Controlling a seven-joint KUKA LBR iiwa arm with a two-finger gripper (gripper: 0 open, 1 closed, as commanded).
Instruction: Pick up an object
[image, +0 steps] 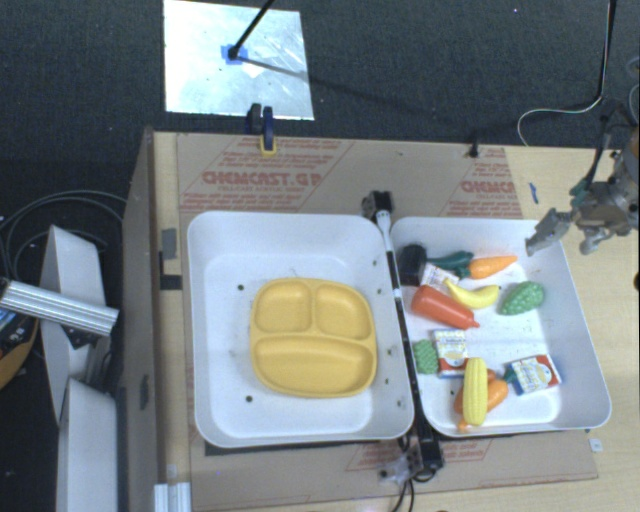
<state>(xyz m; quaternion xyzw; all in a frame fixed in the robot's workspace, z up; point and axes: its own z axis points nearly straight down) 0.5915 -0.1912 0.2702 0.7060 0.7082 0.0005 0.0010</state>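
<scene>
The right bin (580, 330) holds several toy foods: an orange carrot (492, 266), a yellow banana (473, 295), a red pepper (441, 306), a knobbly green fruit (521, 298), a corn cob (475, 390) and a small carton (532, 373). My gripper (568, 236) hangs over the far right corner of that bin, up and to the right of the carrot and the green fruit. Its fingers are spread, open, with nothing between them.
The left bin (225, 250) carries a yellow divided plate (313, 335). A black piece (411, 262) and a dark green vegetable (455, 261) lie at the right bin's far left. A clamp (381, 207) sits where the bins meet.
</scene>
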